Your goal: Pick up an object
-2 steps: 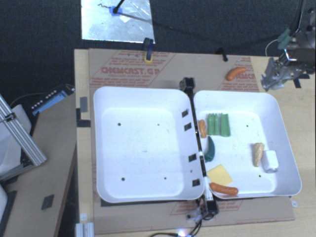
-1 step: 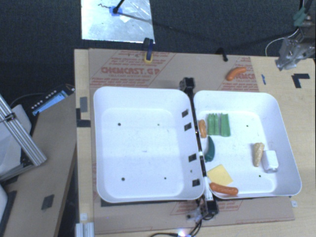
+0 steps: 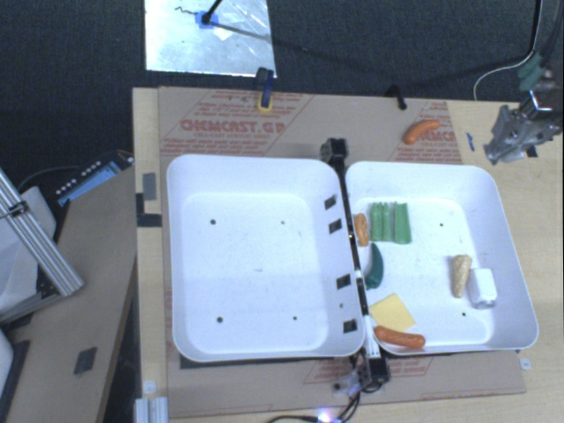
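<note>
Two white bins: left bin [image 3: 256, 263], right bin [image 3: 441, 263]. Right bin holds six objects: orange piece [image 3: 361, 228], green ridged block [image 3: 389, 221], teal piece [image 3: 374, 267], yellow wedge [image 3: 391, 311], orange sausage [image 3: 399, 337] at 7 o'clock, tan piece [image 3: 460, 274] touching white block [image 3: 482, 286]. One sausage [image 3: 421, 131] on the board at 12. Gripper [image 3: 520, 135] at 2 o'clock; finger state unclear.

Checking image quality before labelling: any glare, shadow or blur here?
Camera view: glare whitens the shiny foil sheet at top; a soft shadow darkens the lower half of the left white bin; the grey gripper at the right edge looks slightly soft.
</note>
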{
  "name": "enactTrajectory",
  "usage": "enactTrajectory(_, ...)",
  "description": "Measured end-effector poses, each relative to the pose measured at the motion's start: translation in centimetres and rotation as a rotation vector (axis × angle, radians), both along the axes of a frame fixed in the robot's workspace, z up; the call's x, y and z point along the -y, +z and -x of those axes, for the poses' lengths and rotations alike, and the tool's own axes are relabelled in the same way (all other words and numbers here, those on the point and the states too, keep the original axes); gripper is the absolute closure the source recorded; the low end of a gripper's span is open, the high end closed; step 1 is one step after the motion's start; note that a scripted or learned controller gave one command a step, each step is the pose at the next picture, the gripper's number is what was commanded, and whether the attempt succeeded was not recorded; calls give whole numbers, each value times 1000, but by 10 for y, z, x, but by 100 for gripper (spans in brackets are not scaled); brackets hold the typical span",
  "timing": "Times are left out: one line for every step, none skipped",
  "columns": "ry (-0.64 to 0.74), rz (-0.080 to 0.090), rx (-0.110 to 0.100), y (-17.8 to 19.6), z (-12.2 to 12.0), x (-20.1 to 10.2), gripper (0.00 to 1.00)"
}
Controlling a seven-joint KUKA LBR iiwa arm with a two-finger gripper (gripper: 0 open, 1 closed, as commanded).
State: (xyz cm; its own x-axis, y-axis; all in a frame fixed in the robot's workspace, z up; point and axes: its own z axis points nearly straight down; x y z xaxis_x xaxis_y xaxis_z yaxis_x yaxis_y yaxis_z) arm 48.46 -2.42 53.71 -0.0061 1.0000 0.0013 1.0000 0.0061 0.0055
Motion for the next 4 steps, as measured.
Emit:
enactTrajectory(-9,4,-2,-3,-54,61,100)
enactTrajectory(1,0,-1,-1,-1,16,100)
enactTrajectory(-15,8,-4,-5,-92,166,100)
enactTrajectory(-2,1,-2,-12,-6,122,100)
